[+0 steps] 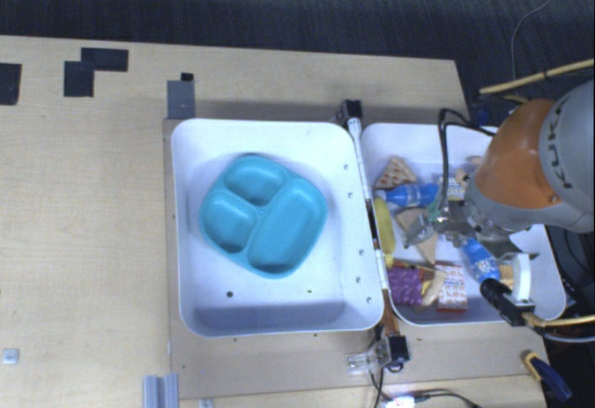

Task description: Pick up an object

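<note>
Grey arm with orange band [525,169] low over right white bin [548,304]; gripper [429,228] among clutter at bin centre. Blue plastic bottle [409,196] near left wall. Nothing visibly grasped; lift outstanding. Turquoise compartment tray [265,214] in left bin [195,304].

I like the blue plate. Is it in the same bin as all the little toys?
No. The blue plate lies alone in the left bin, while the small things are heaped in the right bin.
</note>
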`<action>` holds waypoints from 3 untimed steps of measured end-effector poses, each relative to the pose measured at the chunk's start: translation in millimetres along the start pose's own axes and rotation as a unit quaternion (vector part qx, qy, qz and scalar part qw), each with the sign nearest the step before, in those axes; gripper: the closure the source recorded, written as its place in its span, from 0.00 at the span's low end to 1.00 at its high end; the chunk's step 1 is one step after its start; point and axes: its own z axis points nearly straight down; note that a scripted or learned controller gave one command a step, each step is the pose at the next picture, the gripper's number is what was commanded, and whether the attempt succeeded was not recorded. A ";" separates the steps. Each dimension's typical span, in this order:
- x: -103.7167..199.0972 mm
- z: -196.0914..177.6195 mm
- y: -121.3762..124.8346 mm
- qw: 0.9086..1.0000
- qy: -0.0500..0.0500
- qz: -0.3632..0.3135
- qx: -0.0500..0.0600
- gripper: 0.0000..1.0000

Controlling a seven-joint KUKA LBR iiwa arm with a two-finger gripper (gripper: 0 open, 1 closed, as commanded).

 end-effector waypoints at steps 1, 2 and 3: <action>0.8 -10.5 1.8 1.000 0.000 -0.001 -0.002 1.00; 0.8 -10.5 1.7 1.000 0.000 -0.001 -0.002 0.00; 1.6 -21.0 3.5 1.000 0.001 -0.003 -0.003 1.00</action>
